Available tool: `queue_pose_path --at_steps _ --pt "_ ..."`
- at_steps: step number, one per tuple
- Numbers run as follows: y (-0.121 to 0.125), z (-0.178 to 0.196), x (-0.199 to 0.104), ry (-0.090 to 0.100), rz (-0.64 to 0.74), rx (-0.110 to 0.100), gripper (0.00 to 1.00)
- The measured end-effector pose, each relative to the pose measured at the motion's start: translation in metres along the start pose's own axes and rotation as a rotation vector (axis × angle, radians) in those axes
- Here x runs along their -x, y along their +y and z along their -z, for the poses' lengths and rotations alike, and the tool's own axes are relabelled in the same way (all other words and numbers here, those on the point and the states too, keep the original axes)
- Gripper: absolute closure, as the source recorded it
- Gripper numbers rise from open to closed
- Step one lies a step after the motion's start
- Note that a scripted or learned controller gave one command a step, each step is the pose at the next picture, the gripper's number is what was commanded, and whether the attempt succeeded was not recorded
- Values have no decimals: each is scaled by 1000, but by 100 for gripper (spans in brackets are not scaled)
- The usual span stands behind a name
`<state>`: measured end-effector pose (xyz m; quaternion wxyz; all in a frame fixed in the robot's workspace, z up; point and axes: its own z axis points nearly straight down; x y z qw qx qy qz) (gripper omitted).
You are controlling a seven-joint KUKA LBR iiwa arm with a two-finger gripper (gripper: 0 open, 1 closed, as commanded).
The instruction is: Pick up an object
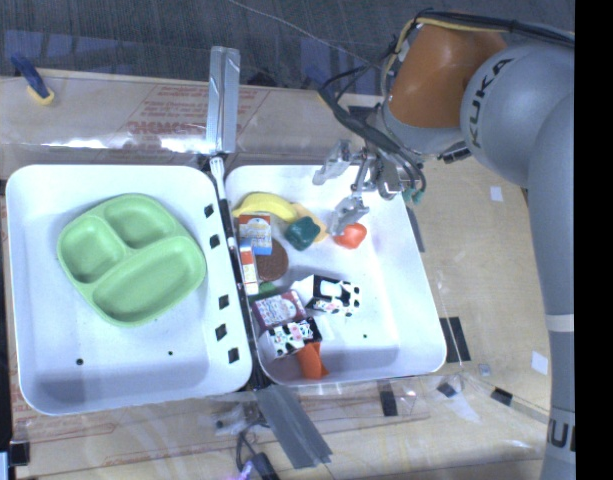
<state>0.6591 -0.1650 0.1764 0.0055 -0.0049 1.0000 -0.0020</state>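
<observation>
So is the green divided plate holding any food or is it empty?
Empty. The green plate lies flat in the left bin, and all three of its compartments show bare green. The toys are in the right bin.

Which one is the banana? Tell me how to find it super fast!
Look in the right white bin, the one crowded with toys, not the one with the green plate. Go to its far left corner, beside the divider. The banana is the curved yellow thing there, just behind a small teal block.
</observation>
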Motion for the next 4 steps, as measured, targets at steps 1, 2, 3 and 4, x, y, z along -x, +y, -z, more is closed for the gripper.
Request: queue_pose_path --at_steps 1,2,3,4 --pt "41 -85 -27 13 260 6 0" --pt "66 -81 -3 16 323 -1 0" --pt "63 -69 -1 9 324 -9 100" --pt "78 48 2 -4 219 0 100"
